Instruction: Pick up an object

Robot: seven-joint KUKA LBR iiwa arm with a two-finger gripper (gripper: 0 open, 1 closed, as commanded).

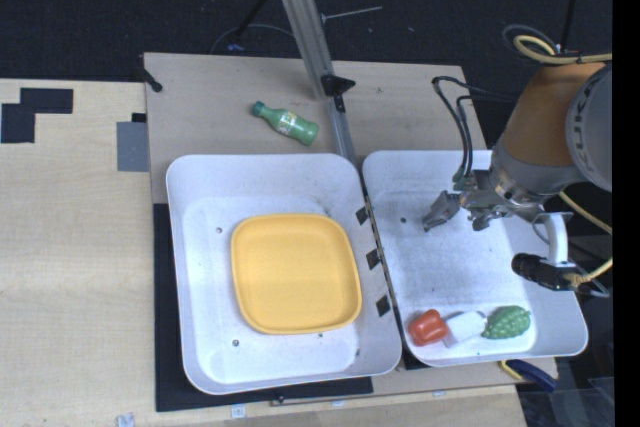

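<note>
On bench behind the bins: green bottle [286, 122], lying on its side, well outside either bin.

Left bin [190, 205]: one yellow plate [295, 271], flat, near centre. Broad and low; judged a poor fit for a two-finger pinch, likely to slip off an edge.

Right bin [400, 175]: three small pieces in a row along the near wall: red pepper-like item [428, 326], white piece [466, 325], green bumpy item [506, 322], touching or nearly so.

Gripper [456, 212]: over the upper part of the right bin, fingers spread apart, nothing between them; well apart from the row.

Risk, judged: the crowding may cause a nudge or double catch; the wall may block a finger.
</note>
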